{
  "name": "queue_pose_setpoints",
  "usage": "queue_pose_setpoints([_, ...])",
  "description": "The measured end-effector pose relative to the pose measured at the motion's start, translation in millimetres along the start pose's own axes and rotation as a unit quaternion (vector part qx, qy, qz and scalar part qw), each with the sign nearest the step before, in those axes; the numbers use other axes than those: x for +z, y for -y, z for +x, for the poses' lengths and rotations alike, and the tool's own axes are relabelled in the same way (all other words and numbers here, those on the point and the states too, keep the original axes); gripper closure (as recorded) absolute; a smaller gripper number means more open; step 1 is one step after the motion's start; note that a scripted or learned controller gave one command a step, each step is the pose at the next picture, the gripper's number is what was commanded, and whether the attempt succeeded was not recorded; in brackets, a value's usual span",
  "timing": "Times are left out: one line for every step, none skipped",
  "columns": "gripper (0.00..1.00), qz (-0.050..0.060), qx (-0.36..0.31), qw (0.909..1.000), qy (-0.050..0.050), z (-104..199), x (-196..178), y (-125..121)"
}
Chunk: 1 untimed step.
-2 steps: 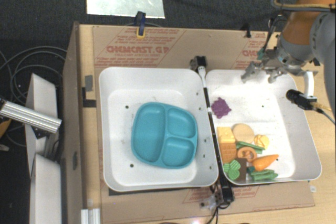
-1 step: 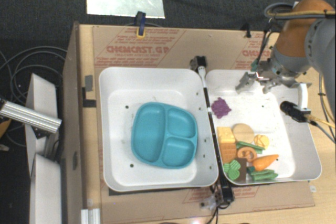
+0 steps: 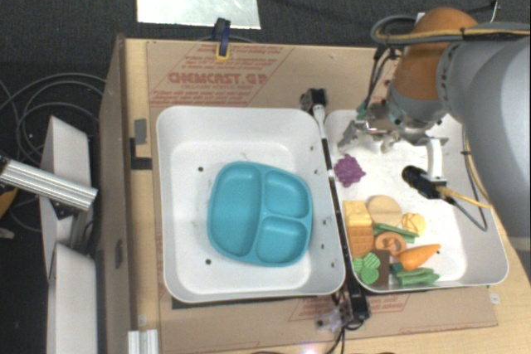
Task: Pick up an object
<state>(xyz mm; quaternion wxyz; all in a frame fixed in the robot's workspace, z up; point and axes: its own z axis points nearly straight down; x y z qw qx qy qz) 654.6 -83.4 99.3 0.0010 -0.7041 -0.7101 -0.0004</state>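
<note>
My gripper [image 3: 365, 142] hangs over the back left of the right bin [image 3: 481, 261], its fingers spread apart with nothing between them. A purple grape bunch [image 3: 349, 170] lies just below and left of the fingertips, apart from them. Further forward in the same bin lies a pile of toy food: a yellow waffle block [image 3: 358, 226], a tan bread slice [image 3: 383, 206], an orange carrot [image 3: 417, 254], green beans [image 3: 415, 278] and a green leafy piece [image 3: 368, 265].
The left bin [image 3: 187, 137] holds a blue divided plate [image 3: 260, 213]. The wall between the two bins runs close to the left of the gripper. The grey arm with its orange band [image 3: 431, 54] reaches in from the upper right.
</note>
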Motion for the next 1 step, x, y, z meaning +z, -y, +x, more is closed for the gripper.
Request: queue_pose_setpoints([0.0,-0.002,0.001,1.0,0.001,-5.4,15.1,-15.0])
